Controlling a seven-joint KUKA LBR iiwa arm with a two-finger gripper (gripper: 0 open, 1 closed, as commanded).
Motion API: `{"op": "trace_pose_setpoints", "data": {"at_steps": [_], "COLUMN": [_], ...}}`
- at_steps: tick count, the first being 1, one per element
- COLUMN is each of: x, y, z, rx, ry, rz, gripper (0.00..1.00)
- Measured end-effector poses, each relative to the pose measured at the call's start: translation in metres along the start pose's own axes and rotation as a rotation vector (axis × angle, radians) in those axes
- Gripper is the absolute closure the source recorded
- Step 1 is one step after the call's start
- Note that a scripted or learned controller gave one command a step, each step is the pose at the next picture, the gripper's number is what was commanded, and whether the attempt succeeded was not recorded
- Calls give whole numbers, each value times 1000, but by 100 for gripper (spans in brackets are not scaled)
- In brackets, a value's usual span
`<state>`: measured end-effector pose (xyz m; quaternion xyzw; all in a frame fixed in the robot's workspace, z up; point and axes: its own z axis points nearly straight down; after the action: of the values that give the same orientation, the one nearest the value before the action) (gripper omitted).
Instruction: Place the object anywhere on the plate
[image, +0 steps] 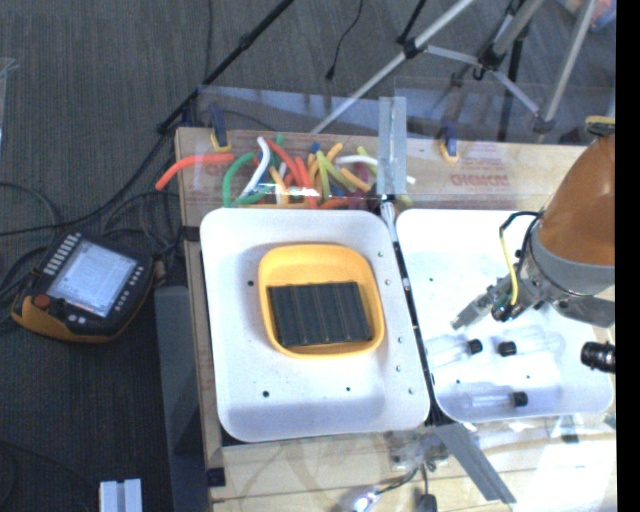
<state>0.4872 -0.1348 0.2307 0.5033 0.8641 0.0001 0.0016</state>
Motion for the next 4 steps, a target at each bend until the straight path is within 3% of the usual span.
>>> {"op": "trace_pose_setpoints", "data": {"at_steps": [1, 2, 3, 4], "x": [10, 31, 26, 26], "y": [3, 25, 81, 81], "z": [69, 31, 41, 41], "rx": [0, -1, -2, -2], "ry": [-5, 1, 2, 3], "rz": [-109, -503, -794, -795], "gripper": [100, 100, 100, 0]}}
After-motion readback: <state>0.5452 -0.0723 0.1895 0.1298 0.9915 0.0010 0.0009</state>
